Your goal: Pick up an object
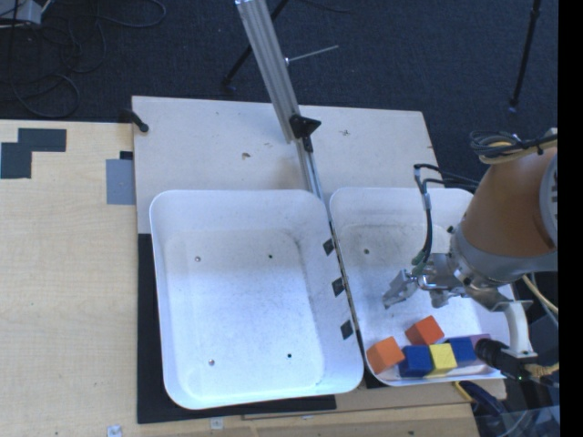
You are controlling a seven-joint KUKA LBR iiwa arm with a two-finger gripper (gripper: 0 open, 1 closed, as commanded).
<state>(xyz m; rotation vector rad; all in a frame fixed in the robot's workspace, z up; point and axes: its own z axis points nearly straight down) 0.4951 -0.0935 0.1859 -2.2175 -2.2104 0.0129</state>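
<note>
Lying in a tight cluster at the near edge of the right bin [364, 209], the blocks were the only things there to be picked: an orange block [385, 351] nearest the divider between the bins, a red-orange block [424, 331] just beyond it and a little farther in, then a blue block [417, 360], a yellow block [443, 357] and another blue block [463, 350] in a row along that bin's front wall, each touching its neighbour. The pincer [401, 291] hung over the same bin's bare floor, just inward of the cluster and apart from every block, its metal fingers pointing toward the divider; they looked parted, with nothing between them. The step in hand seemed to be the approach, with no grasp yet made. The next move would likely call for swinging toward the bin's front wall, settling over one block and coming down with the fingers astride it; the red-orange block, standing slightly proud of the others, looked the easiest to straddle, since the crowded row left little room for a finger. The left bin [173, 244] lay beside it on the bench [64, 244].
</note>
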